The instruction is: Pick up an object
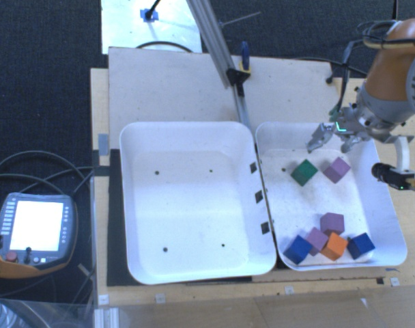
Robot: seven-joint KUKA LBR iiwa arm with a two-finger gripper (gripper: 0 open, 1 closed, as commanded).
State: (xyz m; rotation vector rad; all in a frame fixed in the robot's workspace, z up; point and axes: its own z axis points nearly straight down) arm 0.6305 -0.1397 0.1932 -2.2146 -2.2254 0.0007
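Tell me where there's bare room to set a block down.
The left bin has a wide bare floor. In the right bin, the left strip below the green block is free. Its near end is crowded with purple, orange and blue blocks.

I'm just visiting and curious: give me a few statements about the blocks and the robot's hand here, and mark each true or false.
1. All the blocks lie in the right bin. True.
2. The hand holds the green block. False: the green block lies on the bin floor, with the hand above the bin's far end.
3. There are two blue blocks. True.
4. The orange block sits alone at the far end. False: it is in the near cluster, among purple and blue blocks.
5. The left bin holds a purple block. False: the purple blocks are in the right bin.
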